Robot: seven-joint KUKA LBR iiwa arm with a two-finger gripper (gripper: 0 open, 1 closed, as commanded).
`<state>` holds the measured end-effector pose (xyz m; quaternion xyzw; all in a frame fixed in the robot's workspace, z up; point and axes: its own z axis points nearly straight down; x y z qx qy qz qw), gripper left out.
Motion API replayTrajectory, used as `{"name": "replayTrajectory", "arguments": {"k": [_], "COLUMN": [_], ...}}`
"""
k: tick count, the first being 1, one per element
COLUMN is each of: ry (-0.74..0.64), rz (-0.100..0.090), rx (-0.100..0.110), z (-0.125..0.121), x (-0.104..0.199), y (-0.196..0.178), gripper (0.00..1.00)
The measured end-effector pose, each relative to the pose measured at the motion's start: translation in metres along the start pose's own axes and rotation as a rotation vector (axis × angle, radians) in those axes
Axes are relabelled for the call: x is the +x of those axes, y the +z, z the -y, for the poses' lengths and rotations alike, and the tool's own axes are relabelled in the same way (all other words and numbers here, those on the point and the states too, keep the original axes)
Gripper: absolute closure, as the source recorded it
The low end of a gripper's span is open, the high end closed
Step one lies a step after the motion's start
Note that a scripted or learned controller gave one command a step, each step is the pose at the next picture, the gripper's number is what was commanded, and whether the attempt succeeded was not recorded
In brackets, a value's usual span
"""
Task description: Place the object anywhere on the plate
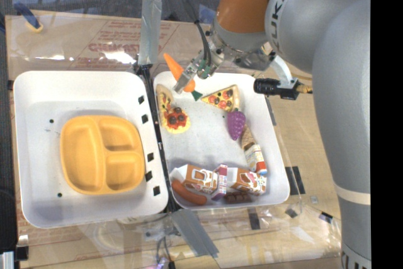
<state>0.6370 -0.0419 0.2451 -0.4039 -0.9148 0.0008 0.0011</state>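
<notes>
Two white bins sit on our desk; over the right bin's point(271, 129) far edge our tool point(187, 80) pinches the orange carrot point(174, 66), well apart from the yellow plate point(101, 153) in the left bin point(38, 91)

The desk point(82, 41) is brown with faint red print, spanning the frame behind and below the bins. Directly on it sit two white bins side by side, touching along the middle: the left bin point(38, 91) fills the left half, the right bin point(274, 154) the centre. A strip of grey tape point(149, 28) runs up from their seam toward the top; another grey strip point(195, 235) lies at the bottom centre. Small dark tape marks point(296, 179) sit on the desk right of the right bin.
</notes>
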Motion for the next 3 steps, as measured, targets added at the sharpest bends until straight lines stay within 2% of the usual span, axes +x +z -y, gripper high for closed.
{"name": "replayTrajectory", "arguments": {"k": [1,2,3], "ry": [0.016,-0.174,-0.173], "rz": [-0.004,0.001,0.0], "rx": [0.002,-0.001,-0.001], "z": [-0.032,0.025,0.025], "x": [0.084,0.175,0.174], "y": [0.056,0.027,0.027], "gripper": [1.0,1.0,0.0]}}
